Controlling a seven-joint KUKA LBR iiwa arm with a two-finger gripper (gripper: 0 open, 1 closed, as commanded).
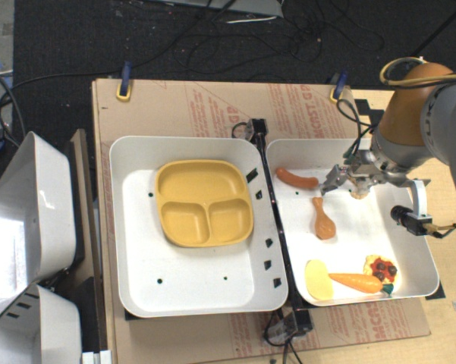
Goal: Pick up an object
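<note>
The right bin (410, 241) holds several toy foods: a sausage (297, 178) near its far left, a brown drumstick (323, 218) in the middle, a yellow slice (317, 279), an orange carrot (355, 282) and a small pizza piece (382, 268) along the front. My gripper (347, 180) hangs over the far part of this bin, just right of the sausage and above the drumstick's thin end. Nothing shows between its fingers.
The left bin (136, 279) holds a yellow divided plate (205, 203). A black divider strip (272, 218) runs between the bins. The grey arm (417, 120) comes in from the right. White tubs (30, 203) stand off the bench at the left.
</note>
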